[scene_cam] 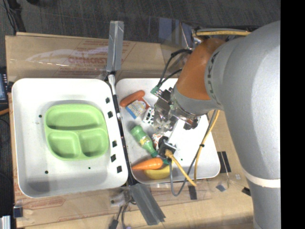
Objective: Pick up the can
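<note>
The can (158, 140), red and white, lies in the right bin (209, 166) near its middle, part-hidden under the gripper (162, 123); the jaws sit right above it, but can't tell how wide they stand or if they touch it; a green bottle (143, 136) lies just left of the can; a carrot (147, 164) and banana (157, 173) rest nr the bin's front wall; a hot dog (132, 98) and small packet (135, 109) lie toward the back; left bin (28, 175) carries a green divided tray (76, 131); both bins on the bench (57, 51).
</note>
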Tool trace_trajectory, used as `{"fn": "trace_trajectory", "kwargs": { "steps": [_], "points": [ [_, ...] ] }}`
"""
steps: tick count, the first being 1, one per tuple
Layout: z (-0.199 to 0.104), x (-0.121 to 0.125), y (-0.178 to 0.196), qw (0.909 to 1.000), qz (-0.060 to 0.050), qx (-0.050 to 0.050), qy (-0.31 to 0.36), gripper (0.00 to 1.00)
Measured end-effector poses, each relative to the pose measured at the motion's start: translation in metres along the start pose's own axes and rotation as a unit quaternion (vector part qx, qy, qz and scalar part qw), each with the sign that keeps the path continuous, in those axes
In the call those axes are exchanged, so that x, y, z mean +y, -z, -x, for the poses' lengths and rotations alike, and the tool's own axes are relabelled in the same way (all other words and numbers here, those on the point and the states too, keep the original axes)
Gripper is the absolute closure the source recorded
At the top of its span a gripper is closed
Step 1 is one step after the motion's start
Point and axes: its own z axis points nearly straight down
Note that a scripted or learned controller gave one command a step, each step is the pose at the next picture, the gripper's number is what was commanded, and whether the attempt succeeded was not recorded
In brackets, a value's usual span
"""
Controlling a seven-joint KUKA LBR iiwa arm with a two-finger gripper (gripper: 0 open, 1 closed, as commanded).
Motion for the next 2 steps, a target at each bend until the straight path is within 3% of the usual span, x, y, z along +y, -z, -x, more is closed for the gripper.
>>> {"fn": "trace_trajectory", "kwargs": {
  "steps": [1,2],
  "points": [
    [-0.001,0.000,0.009,1.0000,-0.002,0.000,0.004,1.00],
    [0.039,0.003,0.055,0.9935,0.002,0.001,-0.114,1.00]
  ]
}}
